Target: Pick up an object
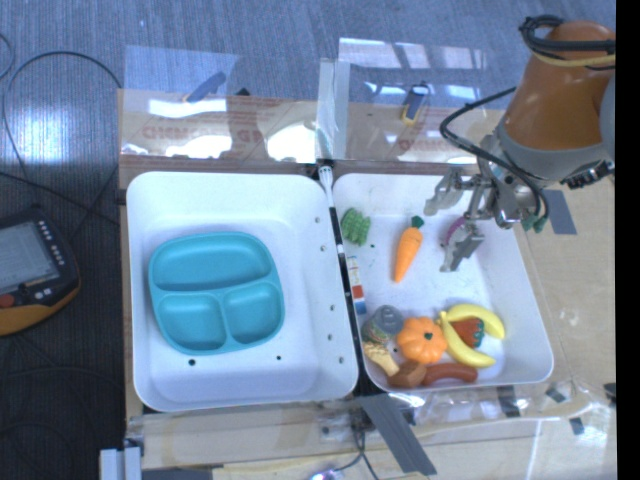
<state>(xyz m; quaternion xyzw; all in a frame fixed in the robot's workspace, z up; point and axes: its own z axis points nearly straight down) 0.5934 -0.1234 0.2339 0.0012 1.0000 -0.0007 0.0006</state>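
Observation:
My gripper (452, 226) hangs over the upper right part of the right bin (520, 298), fingers spread open with nothing between them. An orange toy carrot (406, 251) with a green top lies just left of the fingertips, apart from them. A green leafy toy (355, 226) sits near the bin's left wall. At the bin's front lie a small orange pumpkin (421, 340), a yellow banana (470, 334), a brown sausage (440, 374), a grey piece (384, 321) and a tan piece (379, 355).
The left bin (170, 208) holds a teal divided plate (215, 290). A ridge (338, 268) separates the two bins. Clear plastic panels (400, 88) stand behind the bins. A black and orange device (30, 268) lies on the floor at far left.

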